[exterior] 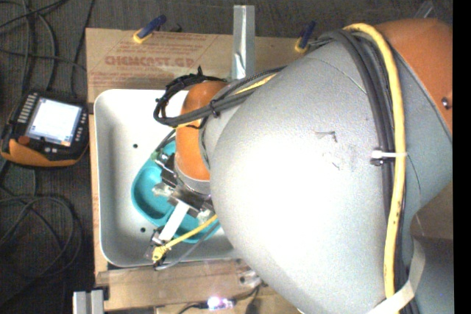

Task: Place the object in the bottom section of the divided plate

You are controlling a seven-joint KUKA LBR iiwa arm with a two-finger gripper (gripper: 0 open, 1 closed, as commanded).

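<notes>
The hand point(176, 195) is hanging low over the teal divided plastic plate point(146, 196). Whether it is spread, pressed together or pinching anything, I cannot tell, because the orange-banded wrist is covering it. The object to be placed is hidden under there too. The plate is sitting in the shallow white bin point(114, 151), towards the lower end of the view, and the bulky grey arm point(316, 180) is blocking the dividers. Here is the danger as I'm judging it: a release slightly off-centre is going to drop the object into the wrong section, or over the rim into the bin. Coming down too hard, the hand is risking shoving or tipping the light plate.
</notes>
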